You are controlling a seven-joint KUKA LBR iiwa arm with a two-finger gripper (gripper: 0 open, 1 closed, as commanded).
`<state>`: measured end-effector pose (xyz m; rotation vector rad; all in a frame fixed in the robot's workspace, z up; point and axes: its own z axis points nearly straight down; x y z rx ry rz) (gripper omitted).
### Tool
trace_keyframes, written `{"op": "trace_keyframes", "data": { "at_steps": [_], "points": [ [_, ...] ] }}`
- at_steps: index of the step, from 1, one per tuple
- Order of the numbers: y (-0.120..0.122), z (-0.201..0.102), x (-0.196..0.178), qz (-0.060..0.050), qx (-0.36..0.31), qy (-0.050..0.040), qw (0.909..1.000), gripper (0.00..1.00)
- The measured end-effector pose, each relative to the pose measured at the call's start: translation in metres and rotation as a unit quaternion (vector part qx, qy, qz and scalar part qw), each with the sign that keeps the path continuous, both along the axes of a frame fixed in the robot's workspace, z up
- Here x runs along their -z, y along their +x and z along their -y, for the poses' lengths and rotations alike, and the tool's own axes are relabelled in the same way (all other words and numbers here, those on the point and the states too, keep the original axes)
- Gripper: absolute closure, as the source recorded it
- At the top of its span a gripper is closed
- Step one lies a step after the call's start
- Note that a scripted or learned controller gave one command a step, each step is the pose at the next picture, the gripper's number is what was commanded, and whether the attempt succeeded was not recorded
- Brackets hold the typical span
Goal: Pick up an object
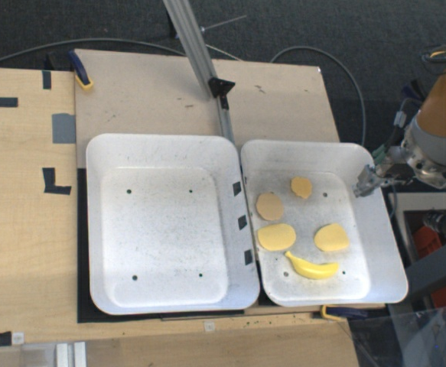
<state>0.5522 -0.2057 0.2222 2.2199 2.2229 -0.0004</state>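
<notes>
Nearest the camera, in the right bin [387, 277], a banana [312, 267] lay curved along the front of the floor. Just behind it sat two yellow pieces side by side, a left lump [276, 237] and a right lump [331, 238], each close to the banana but apart from one another. Behind the left lump, nearly touching it, was a tan disc [269, 206], and farther back still a small orange-yellow piece [301, 187] lay alone near the middle of the bin. All five rested flat on the floor of that bin; any of them could serve as the object to pick.

The left bin [100, 205] stood alongside, its rim meeting the right bin's.

At the far right rim of the right bin, the gripper [367, 180] hung over the bin's edge, level with the orange-yellow piece but well to its right. It was small and dark against the rim, and how far it was open could not be told. Nothing was seen in its grasp, and no object was near enough to be held.

Judged from this, the pick had not begun in any real sense: nothing was lifted or even reached. The arm had yet to travel inward over a chosen piece, descend, close and raise it. The whole task remained.
</notes>
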Motion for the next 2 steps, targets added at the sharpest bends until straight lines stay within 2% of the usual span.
{"op": "trace_keyframes", "data": {
  "at_steps": [1,2],
  "points": [
    [-0.006,-0.063,0.002,-0.001,-0.002,0.0011,1.0000,1.00],
    [-0.018,-0.112,0.004,-0.001,-0.002,0.0009,1.0000,1.00]
  ]
}}
